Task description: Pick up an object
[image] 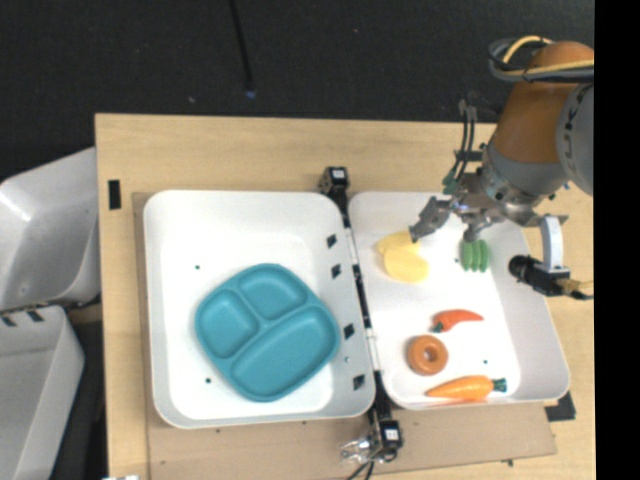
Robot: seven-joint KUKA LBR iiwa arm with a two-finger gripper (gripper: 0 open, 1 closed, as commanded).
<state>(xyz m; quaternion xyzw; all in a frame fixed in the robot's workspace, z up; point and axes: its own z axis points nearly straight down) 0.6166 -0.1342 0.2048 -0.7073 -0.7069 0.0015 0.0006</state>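
Note:
My gripper (451,226) hangs over the far part of the right bin (530,348), its two fingers spread apart with nothing between them. One fingertip (420,230) is just above the yellow piece (404,259), the other is beside a small green item (474,256). Nearer the front of this bin lie a red chili pepper (456,319), a brown doughnut (428,354) and an orange carrot (463,389).
The left bin (170,268) holds a teal divided plate (264,331). A ridge with black clips (353,298) separates the two bins. The wooden bench (250,148) surrounds them, and a white object (40,238) stands off the bench's left side.

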